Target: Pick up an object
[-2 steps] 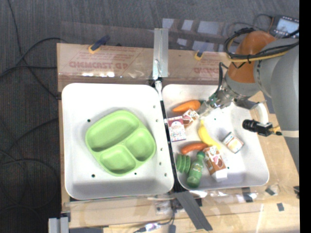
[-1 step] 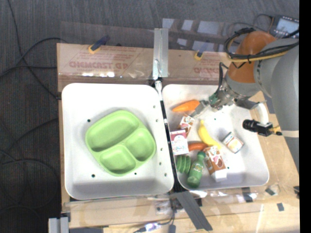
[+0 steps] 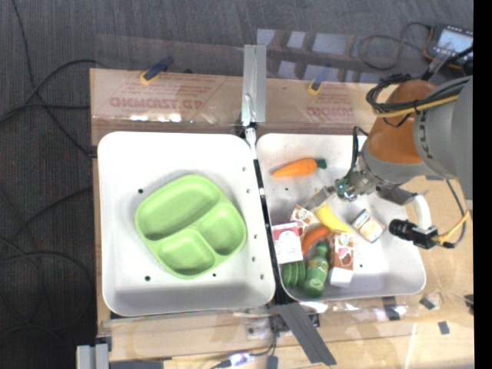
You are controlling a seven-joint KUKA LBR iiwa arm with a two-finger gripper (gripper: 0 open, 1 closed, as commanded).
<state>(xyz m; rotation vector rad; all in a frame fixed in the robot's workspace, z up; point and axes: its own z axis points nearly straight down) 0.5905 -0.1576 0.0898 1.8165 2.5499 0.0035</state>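
Gripper [image 3: 344, 188] low in right bin [image 3: 400, 283], just above banana [image 3: 332, 219], beside toy carrot [image 3: 296, 168]; finger state cannot be told. Green 3-compartment plate [image 3: 192, 225] in left bin [image 3: 123, 160].

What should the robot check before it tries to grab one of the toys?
1. Gripper over the right bin, where the toys are: ok.
2. Something within close reach: ok, the banana lies just below and left of the gripper.
3. Target free to lift: not ok for the pile, since the green bottle, small cartons and banana crowd together; ok for the carrot, which lies apart near the back wall.
4. Whether the jaws are open: cannot tell, too small and blurred.
5. Anything already held: cannot tell.
6. Green tray out of the way in the left bin: ok.
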